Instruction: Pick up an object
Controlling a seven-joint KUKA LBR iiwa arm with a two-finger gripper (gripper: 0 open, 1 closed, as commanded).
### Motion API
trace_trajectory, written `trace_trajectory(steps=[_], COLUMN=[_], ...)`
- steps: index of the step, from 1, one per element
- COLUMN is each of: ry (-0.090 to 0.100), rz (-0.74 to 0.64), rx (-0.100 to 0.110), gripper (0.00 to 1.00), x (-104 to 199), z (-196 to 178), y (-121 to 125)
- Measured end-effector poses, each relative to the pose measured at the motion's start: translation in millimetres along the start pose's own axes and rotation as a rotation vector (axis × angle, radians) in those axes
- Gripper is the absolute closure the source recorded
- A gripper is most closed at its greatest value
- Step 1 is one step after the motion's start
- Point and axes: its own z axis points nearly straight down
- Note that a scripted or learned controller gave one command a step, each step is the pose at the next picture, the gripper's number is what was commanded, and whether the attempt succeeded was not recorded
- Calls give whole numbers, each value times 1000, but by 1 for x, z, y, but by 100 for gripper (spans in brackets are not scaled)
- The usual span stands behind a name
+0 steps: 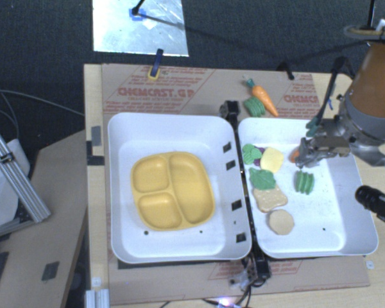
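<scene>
The right bin [337, 226] holds several toy foods. A green ridged piece [303, 182] lies just below my gripper [306, 159], which hangs low over the bin's upper middle. A small orange piece [295, 153] peeks out at the gripper's left side; whether they touch is unclear. Left of it lie a yellow piece [273, 159], a purple bit [257, 160] and a green leaf [250, 153]. Further down are a leafy green piece [264, 179], a tan bread slice [270, 199] and a round tan biscuit [280, 222].
The left bin [179, 133] carries a yellow divided plate [172, 190]. A toy carrot [263, 96] lies on the cardboard behind the right bin. A black part of the arm [375, 204] juts over the bin's right rim. Bare floor shows in the right bin's lower right.
</scene>
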Motion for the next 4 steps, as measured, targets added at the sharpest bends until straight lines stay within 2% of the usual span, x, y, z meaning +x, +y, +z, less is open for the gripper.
trace_trajectory(steps=[1, 2, 3, 4], ry=[-1, 1, 2, 1], rz=[7, 2, 0, 2], rx=[10, 6, -3, -1], gripper=[100, 100, 100, 100], x=[3, 31, 63, 84], z=[78, 50, -21, -71], y=[47, 1, 0, 0])
